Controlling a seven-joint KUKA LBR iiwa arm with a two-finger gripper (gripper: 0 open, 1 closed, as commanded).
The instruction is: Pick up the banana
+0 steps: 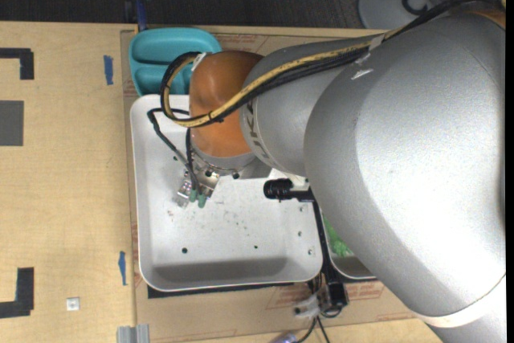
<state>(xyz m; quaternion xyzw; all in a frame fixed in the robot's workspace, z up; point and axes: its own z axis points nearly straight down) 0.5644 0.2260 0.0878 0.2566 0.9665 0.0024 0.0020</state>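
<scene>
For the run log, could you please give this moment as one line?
arm: over both bins | gripper: low in left bin | banana: unseen

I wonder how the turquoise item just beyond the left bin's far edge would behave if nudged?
The turquoise item looks like smooth moulded plastic, so it is probably stiff and fairly light. Its glossy, rounded edges suggest it might slide away rather than stay put. The arm hides part of it, so whether it would tip is hard to judge.
</scene>
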